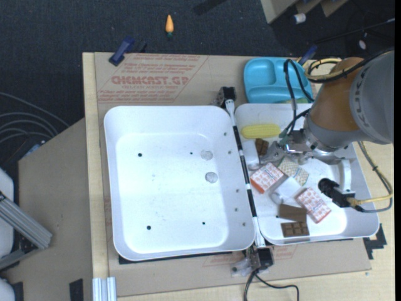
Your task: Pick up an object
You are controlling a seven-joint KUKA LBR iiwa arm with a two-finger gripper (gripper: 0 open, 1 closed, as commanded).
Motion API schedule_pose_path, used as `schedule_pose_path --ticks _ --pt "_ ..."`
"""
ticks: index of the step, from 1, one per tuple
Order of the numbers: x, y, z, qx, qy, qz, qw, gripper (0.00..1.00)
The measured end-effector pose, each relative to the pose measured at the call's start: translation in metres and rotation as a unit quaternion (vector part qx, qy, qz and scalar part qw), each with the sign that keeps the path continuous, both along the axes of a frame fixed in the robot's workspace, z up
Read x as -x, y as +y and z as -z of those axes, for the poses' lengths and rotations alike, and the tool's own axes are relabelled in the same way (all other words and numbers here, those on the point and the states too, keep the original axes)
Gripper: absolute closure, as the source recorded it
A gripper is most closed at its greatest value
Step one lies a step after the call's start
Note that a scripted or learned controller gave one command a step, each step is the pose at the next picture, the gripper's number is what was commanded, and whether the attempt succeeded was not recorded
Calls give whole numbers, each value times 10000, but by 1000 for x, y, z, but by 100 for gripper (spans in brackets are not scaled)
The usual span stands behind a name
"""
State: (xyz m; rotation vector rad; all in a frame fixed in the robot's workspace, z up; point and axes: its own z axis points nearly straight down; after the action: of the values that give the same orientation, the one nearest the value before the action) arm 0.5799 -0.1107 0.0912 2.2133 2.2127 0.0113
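The arm (351,105) reaches over the right bin (360,227), its gripper (293,150) low among the clutter; whether it is open or shut cannot be told. Beneath lie a yellow banana (260,131), red-and-white packets (267,178) and brown blocks (293,221). The left bin (125,137) sits alongside.

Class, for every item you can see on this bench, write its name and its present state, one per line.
left bin: level on the bench, two small round discs lying inside.
right bin: holds the loose objects.
yellow object: lying flat near the right bin's far edge.
red-and-white packets: lying flat, untouched.
brown bars: lying flat near the front edge.
blue tray: resting behind the right bin.
arm: reaching over the right bin.
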Motion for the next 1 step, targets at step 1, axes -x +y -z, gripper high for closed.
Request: schedule_pose_path --ticks 1 --pt "-54 8 5 3 59 1 10000 0"
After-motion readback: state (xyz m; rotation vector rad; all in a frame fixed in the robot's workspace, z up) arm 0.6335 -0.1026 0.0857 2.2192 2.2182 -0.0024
